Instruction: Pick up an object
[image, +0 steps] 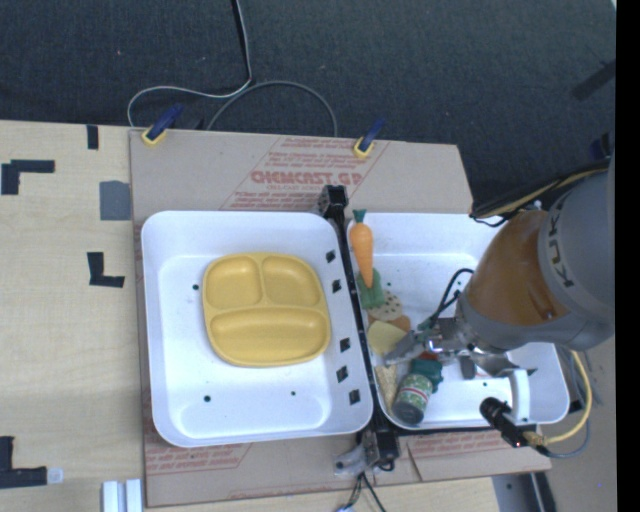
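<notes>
Here, the left white bin (160, 330) contains a smooth yellow three-compartment plate (266, 308), lying flat at its centre. The right white bin (540, 395) contains a toy carrot (362, 250) with a green top along the divider, a pale rounded item (385, 330) beneath it, and a green-capped bottle (415, 388) lying tilted near the front wall. The gripper (428, 342) sits low just above the bottle; whether its jaws are spread or pressed together cannot be told.

cam: fixed overhead; slanted down (arm enters right) | covers: both bins (160, 330)
</notes>
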